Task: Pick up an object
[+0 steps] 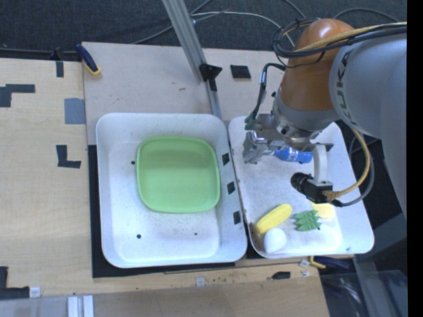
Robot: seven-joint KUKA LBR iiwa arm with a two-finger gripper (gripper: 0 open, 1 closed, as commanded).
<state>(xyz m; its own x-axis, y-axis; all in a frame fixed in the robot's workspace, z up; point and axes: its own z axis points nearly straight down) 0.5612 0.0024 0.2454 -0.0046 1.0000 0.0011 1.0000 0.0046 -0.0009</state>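
1. While the arm [357,65] reaches in from the right, its gripper [259,147] hangs low over the far-left part of the right bin [350,243], close to the wall shared with the left bin [112,197].
2. Claw state: cannot tell. Wrist body hides most of it; no object shows between its metal parts.
3. Nearest candidate: a blue object [294,154], just beside the gripper on its right, partly tucked under the wrist. Small, bright blue, shape unclear; seems to lie lengthwise left-to-right. Judgement: a short sideways shift toward the right would centre the claw over it.
4. Other candidates sit at the near end of the same bin, well apart from the claw: a yellow corn-like piece [273,216], long axis slanting from near-left up to far-right; a white round object [275,240] touching or just beside its lower end; a green spiky piece [307,220] to the right, with a small yellow piece [323,210] just behind it.
5. Left bin holds a green square plate [178,174], flat, well away from the claw.
6. Judgement: nothing lifted yet; pick not yet made. Risk: the blue object is half hidden, so a descent could clip it.
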